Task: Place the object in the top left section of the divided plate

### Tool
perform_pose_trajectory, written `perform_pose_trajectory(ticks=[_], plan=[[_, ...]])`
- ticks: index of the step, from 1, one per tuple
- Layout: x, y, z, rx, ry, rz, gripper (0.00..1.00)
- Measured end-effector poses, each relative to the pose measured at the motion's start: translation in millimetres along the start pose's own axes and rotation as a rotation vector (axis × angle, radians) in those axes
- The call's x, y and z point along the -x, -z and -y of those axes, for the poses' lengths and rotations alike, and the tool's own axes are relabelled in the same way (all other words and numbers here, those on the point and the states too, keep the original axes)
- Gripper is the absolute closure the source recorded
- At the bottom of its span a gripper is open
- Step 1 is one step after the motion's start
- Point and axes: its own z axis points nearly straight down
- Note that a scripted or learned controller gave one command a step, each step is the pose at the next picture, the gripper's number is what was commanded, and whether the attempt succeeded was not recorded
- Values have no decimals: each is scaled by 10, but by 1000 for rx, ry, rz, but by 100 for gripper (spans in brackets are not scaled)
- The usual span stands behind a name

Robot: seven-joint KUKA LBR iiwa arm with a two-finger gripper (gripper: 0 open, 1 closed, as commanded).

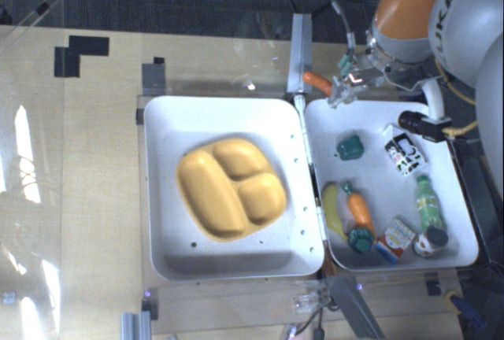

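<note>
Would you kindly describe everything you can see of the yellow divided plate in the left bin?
The divided plate is a glossy yellow, plastic-looking dish with rounded corners and three sections: one long section down its left side and two smaller ones on the right, split by raised ridges. It lies flat, turned a little askew, near the middle of the left bin, resting on the bin's white floor. Nothing lies in any section, and nothing else touches it. The gripper is away from it, over the right bin's far edge.
</note>
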Motion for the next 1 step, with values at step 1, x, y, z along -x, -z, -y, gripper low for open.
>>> perform_pose_trajectory(ticks=[1], plan=[[-672, -403, 439, -5, -148, -3, 100]])
